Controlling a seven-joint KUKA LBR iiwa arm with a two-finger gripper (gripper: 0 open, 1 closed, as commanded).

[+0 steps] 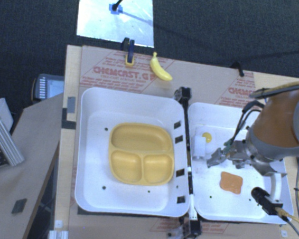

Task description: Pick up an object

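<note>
A flat orange toast slice [231, 182] lies beneath the fingers [215, 158], whose spread I cannot tell.

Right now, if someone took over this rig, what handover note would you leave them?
Gripper: low over the right bin, nothing visibly between its fingers; open or shut is unclear from this view.
Things: orange toast-like piece lies flat in the right bin, just in front of the gripper, apart from it. Small white and yellow item sits near that bin's left wall. Yellow divided tray rests in the left bin. Banana lies on the board behind the bins.
Done: no pick yet.
Left: grasp and lift one object.
</note>
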